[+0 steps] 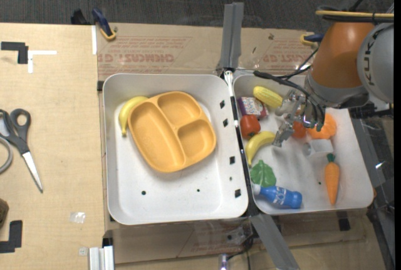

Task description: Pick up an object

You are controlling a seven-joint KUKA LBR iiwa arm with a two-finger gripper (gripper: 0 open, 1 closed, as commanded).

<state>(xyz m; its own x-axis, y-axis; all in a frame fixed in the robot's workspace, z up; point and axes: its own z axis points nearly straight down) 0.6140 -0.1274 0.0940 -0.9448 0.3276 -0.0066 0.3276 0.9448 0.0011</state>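
gripper (289, 126) low in right bin (351, 200), fingers slightly spread, nothing seen between them. banana (259, 145) lies just left of and below fingertips, near left wall of right bin; long axis runs diagonal, lower left to upper right, curved. yellow, smooth, plastic-looking toy. likely target by closeness, judged only. red object (249, 125) just above banana, corn cob (267, 97) further up. carrot (331, 181) and blue bottle (281, 197) well apart toward near edge. yellow divided plate (172, 131) in left bin (125, 200).
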